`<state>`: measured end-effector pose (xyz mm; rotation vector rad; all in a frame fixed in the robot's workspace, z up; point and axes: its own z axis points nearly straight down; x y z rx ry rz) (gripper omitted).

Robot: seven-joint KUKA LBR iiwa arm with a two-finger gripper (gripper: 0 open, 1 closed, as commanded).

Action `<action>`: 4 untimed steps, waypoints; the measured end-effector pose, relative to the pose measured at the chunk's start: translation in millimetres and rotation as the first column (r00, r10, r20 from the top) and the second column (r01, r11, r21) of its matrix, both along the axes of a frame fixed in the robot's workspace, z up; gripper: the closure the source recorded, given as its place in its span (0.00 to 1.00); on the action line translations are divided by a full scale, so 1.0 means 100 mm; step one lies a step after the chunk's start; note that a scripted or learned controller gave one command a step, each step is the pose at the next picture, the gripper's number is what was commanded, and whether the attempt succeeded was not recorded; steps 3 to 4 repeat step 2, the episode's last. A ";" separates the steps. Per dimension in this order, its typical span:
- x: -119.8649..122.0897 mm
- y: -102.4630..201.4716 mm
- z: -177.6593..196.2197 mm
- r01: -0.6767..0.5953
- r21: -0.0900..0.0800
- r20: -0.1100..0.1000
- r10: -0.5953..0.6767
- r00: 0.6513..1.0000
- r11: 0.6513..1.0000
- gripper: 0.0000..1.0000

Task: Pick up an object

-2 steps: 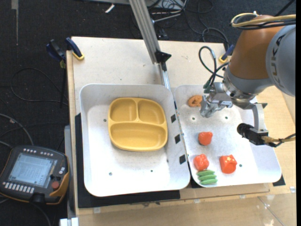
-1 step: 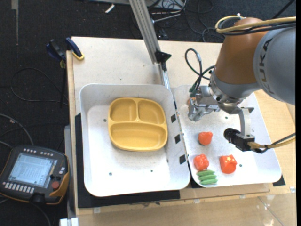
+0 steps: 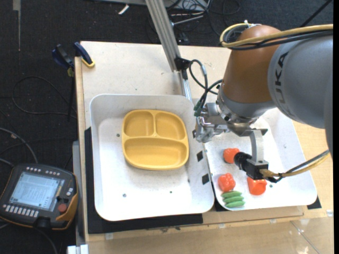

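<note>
In the left bin (image 3: 106, 194) lies a yellow divided plate (image 3: 155, 139). The right bin (image 3: 296, 142) holds an orange-red piece (image 3: 230, 154), a red piece (image 3: 226, 182), another red piece (image 3: 257, 187) and a green pea pod (image 3: 233, 198), all near its front. My gripper (image 3: 202, 131) hangs over the left edge of the right bin, close to the divider between the bins, just right of the plate and above-left of the orange-red piece. Nothing shows between its tips. The wrist hides the back of the right bin.
A slanted aluminium pole (image 3: 164, 30) with cables rises behind the bins. A blue and yellow clamp (image 3: 74, 54) sits at the bench's back left corner. A teach pendant (image 3: 37, 194) lies on the floor at the lower left.
</note>
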<state>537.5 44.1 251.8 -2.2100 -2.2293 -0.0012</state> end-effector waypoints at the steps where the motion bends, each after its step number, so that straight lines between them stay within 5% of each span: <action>1: -0.11 0.55 -0.15 0.000 -0.001 -0.002 0.000 1.000 1.000 1.00; 2: -0.10 0.51 -0.14 0.008 -0.002 0.001 -0.008 1.000 1.000 0.00; 4: -0.10 0.51 -0.14 0.008 -0.002 0.001 -0.008 1.000 1.000 0.00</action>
